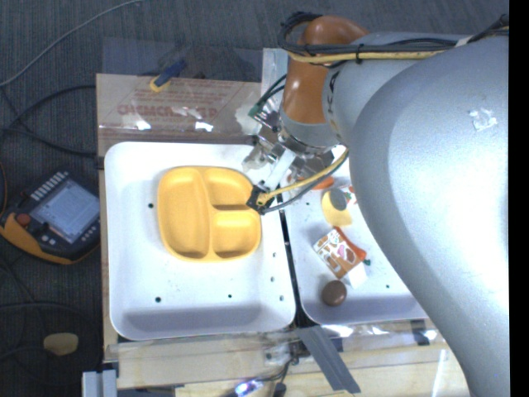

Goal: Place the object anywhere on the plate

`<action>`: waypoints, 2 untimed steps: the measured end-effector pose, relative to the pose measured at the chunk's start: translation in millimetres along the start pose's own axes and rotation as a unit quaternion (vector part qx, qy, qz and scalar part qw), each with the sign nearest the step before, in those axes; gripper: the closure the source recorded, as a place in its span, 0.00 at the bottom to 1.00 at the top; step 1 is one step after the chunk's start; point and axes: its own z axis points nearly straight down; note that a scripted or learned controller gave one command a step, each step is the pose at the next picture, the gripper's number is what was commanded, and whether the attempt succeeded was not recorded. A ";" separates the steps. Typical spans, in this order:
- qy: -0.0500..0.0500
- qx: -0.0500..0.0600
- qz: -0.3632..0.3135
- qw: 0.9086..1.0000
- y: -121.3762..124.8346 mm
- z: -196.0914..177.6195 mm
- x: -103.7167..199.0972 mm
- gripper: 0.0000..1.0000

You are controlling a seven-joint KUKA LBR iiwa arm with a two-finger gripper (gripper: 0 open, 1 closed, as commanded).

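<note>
A yellow divided plate [207, 213] lies in the left white bin [136, 296]. My gripper [266, 174] hangs over the wall between the two bins, just off the plate's right rim. I see no object in it. In the right bin [380, 304] lie a yellow-and-orange item [337, 208], a red-and-white snack packet [337, 252] and a small brown ball [333, 293].
The grey arm [430, 164] covers most of the right bin's far and right side. A cardboard sheet [178, 106] lies behind the left bin. A teach pendant [54, 215] rests on the floor to the left.
</note>
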 end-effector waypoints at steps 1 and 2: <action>0.000 0.000 0.000 1.000 0.0 0.0 0.0 0.00; 0.000 0.000 0.000 1.000 0.0 0.0 0.0 0.00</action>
